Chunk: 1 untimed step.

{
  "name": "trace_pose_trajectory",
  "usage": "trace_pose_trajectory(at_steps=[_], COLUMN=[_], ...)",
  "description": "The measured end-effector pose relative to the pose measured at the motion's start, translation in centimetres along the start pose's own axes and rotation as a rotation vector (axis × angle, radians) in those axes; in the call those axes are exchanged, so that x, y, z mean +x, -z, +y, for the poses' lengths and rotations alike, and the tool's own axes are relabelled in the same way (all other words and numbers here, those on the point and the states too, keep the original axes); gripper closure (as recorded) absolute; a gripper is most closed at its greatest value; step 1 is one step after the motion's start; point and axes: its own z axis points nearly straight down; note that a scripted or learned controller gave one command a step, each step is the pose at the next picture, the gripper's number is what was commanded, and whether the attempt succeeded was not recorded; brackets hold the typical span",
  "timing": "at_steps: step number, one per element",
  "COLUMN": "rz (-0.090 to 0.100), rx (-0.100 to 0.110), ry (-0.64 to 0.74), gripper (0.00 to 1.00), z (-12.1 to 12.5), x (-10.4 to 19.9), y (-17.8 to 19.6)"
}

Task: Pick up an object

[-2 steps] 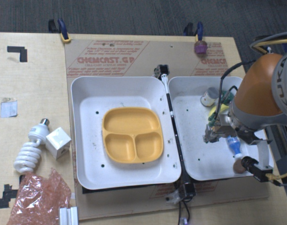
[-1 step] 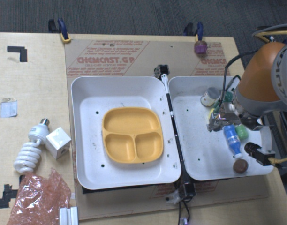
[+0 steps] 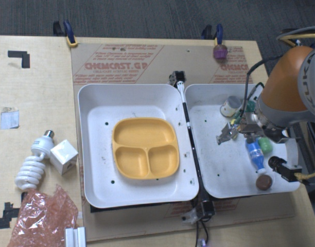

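Setting: a desk (image 3: 39, 91) seen from above, carrying two shallow white bins side by side.
Left bin (image 3: 95, 107): holds a yellow divided tray (image 3: 145, 148), lying flat at its centre.
Right bin (image 3: 209, 163): holds the pickable items, all crowded toward its 3 o'clock side.
Arm: grey with an orange band, reaching in from 3 o'clock and hanging low over the right bin.
Gripper (image 3: 227, 134): its metal tip sits near the bin floor, just at 9 o'clock from the clutter; I cannot tell how it is set, and nothing is visibly held.
Likely targets: a blue bottle (image 3: 255, 156) with a green item (image 3: 265, 146) touching it; a brown round piece (image 3: 264, 181) at 5 o'clock; a white cup-like object (image 3: 230, 107) at 12 o'clock.
Obstacles: the items lie close together, so a clean grasp looks awkward.
Off-bin: a spiral light bulb (image 3: 33, 166), a white cube (image 3: 64, 156) and crinkled pink plastic (image 3: 41, 217) at 8 o'clock.
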Motion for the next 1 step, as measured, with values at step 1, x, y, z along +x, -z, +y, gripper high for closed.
trace_pose_trajectory(at_steps=[1], rz=[0.0], rx=[0.001], ry=[-0.001], gripper=[0.0], z=[2.26], x=[-1.57], y=[-8.71])
